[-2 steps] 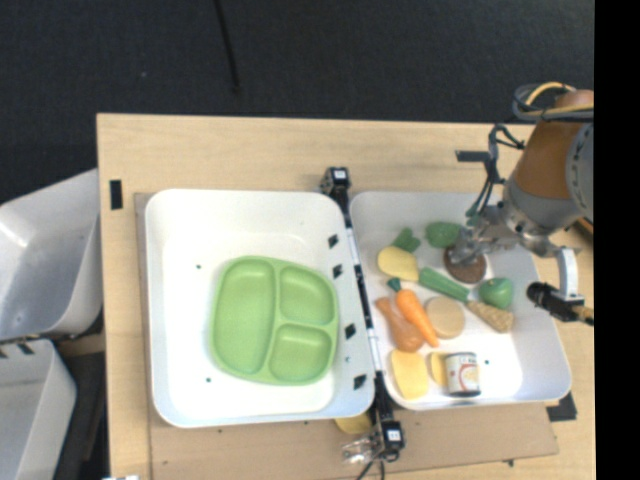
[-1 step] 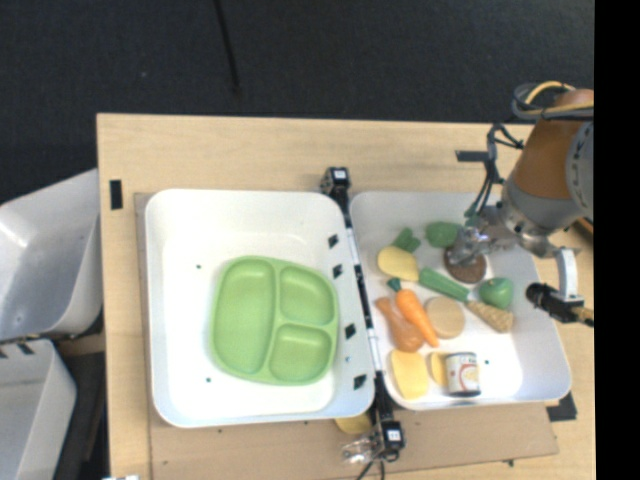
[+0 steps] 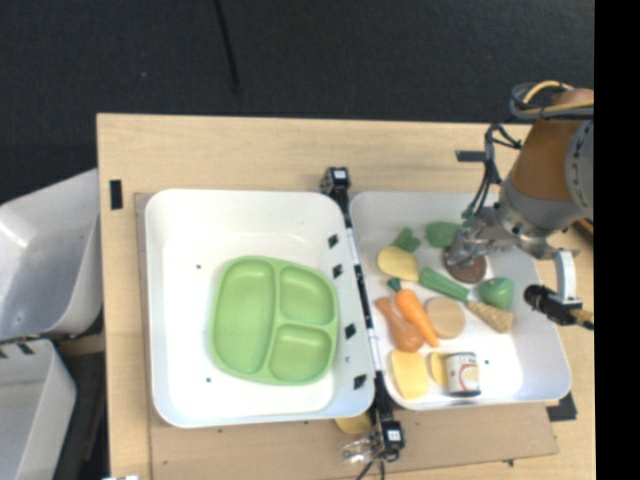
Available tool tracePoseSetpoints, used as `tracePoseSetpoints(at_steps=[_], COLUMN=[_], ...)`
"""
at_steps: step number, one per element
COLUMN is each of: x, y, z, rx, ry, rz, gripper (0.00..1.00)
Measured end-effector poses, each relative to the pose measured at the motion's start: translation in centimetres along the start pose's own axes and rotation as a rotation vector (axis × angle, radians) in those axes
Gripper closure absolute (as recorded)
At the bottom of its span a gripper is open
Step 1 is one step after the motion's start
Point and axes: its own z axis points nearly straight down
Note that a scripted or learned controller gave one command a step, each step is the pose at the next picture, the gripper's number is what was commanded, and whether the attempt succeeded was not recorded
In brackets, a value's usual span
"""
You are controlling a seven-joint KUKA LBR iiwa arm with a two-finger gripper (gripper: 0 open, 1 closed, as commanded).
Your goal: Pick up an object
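Where tool (image 3: 466, 258) descends, fingers hard to discern.

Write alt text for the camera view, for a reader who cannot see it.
A grey robot arm reaches in from the right, its gripper low over toy food crowded in the right white bin: a carrot, a yellow lemon, a small can and green pieces. The left white bin holds a green divided plate.

No legible text, brand, number or sign found. The can (image 3: 461, 374) in the right bin (image 3: 540, 368) carries a printed label with red and white areas, but its lettering is too small and blurred to read.
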Motion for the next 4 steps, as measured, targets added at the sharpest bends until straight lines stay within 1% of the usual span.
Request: tracePoseSetpoints(at_steps=[1, 2, 3, 4], x=[1.6, 6.9, 8.1, 15.3], y=[-0.8, -8.7, -8.3, -8.5], z=[-0.9, 3.3, 1.1, -6.5], rx=[0.000, 0.016, 0.009, -0.001], ry=[0.001, 0.010, 0.004, 0.007], rz=[0.001, 0.001, 0.002, -0.008], gripper=[1.00, 1.00, 1.00, 1.00])
